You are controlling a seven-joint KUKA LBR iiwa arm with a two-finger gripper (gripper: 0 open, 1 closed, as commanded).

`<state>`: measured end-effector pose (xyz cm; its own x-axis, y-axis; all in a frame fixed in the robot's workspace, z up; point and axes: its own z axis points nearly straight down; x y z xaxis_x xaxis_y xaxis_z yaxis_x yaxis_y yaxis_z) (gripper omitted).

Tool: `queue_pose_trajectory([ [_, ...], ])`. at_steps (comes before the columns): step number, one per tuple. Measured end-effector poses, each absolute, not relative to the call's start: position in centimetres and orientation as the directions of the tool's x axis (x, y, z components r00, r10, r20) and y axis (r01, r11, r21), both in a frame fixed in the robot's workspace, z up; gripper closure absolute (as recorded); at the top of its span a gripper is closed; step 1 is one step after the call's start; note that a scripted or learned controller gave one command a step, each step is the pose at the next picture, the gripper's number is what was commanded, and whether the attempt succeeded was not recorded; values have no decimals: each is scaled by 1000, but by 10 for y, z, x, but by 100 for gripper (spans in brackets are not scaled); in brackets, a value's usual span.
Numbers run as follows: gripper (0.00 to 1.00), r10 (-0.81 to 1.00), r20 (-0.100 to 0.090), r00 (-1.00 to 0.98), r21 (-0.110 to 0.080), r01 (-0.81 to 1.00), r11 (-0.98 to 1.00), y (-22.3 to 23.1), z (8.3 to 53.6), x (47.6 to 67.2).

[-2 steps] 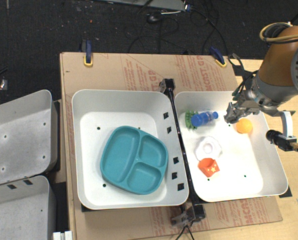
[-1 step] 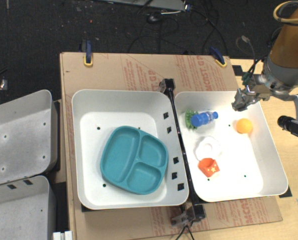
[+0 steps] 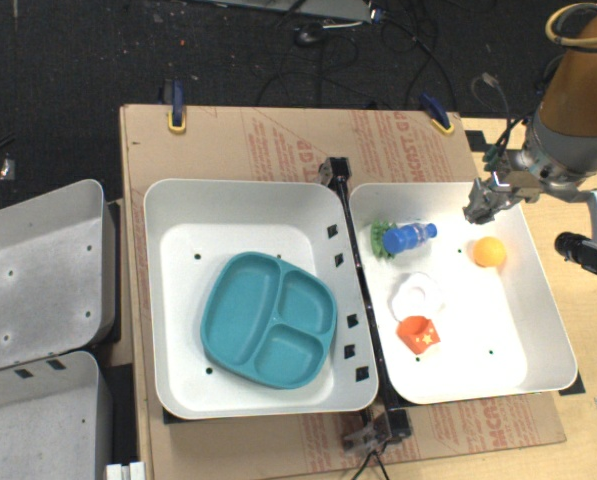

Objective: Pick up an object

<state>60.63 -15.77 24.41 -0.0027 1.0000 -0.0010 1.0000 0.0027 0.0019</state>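
- Hovering at the right bin's far right rim: gripper; couldn't tell its state, nothing visibly held.
- Orange ball, round and smooth, sat just below gripper on bin floor.
- Blue bottle lay sideways, touching something green.
- Flat white round piece mid-bin, orange blocky item touching its near edge.
- Left bin: teal compartment plate, glossy plastic, rounded corners.
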Motion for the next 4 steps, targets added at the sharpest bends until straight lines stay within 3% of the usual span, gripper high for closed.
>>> queue_pose_trajectory([
  [2,100,1000,2,-8,-1,1000,8,-62,254,584],
  [4,100,1000,1,-8,-4,1000,8,49,228,556],
])
